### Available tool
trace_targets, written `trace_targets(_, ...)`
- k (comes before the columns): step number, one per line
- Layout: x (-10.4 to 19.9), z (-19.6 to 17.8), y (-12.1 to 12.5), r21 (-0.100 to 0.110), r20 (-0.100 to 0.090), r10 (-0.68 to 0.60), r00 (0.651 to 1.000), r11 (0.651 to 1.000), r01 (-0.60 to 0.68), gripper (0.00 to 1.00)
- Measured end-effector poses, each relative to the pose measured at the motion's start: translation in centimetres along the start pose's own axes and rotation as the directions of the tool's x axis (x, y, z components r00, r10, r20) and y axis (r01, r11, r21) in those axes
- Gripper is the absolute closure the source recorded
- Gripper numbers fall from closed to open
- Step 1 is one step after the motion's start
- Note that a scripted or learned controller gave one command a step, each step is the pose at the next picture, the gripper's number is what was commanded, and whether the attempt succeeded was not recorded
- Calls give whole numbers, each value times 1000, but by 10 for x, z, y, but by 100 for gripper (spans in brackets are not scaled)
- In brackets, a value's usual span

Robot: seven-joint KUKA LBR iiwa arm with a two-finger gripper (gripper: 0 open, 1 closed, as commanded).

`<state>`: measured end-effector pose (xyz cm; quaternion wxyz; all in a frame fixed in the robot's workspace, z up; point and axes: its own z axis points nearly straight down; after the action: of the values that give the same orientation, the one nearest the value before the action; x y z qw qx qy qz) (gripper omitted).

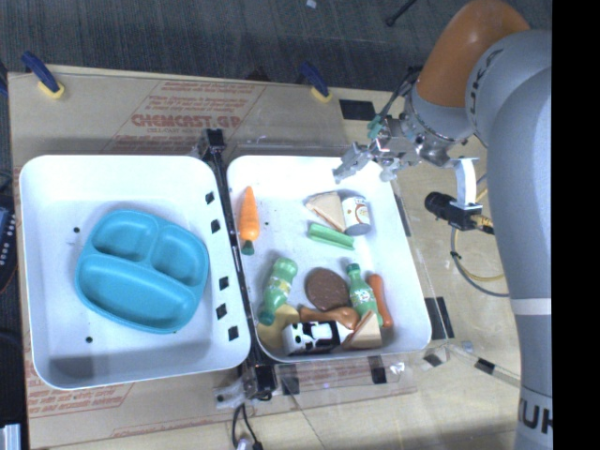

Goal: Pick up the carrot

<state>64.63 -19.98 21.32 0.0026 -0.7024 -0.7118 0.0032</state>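
Tool [361, 162] over right bin [281, 172]; carrot [247, 216] inside.

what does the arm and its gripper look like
The arm is thick, rounded and pale grey, with an orange band above the wrist and dark lettering near its base. The gripper is small, metallic grey, with thin fingers and cabling around it. A black cylindrical part sticks out beside the wrist.

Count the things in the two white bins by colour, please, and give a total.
Orange: 2, the orange toy carrot and a thin orange stick.
Green: 3, two green toy bottles and a flat green strip.
Blue: 1, the blue divided plastic plate.
Brown: 1, a round brown disc.
Total: 7, the mixed-colour pieces left out.
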Motion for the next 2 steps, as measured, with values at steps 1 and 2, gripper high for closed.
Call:
trace_targets(1,71,116,-23,8,-4,103,995,995,-103,0)
trace_targets(2,104,119,-14,1,7,135,991,991,-135,0)
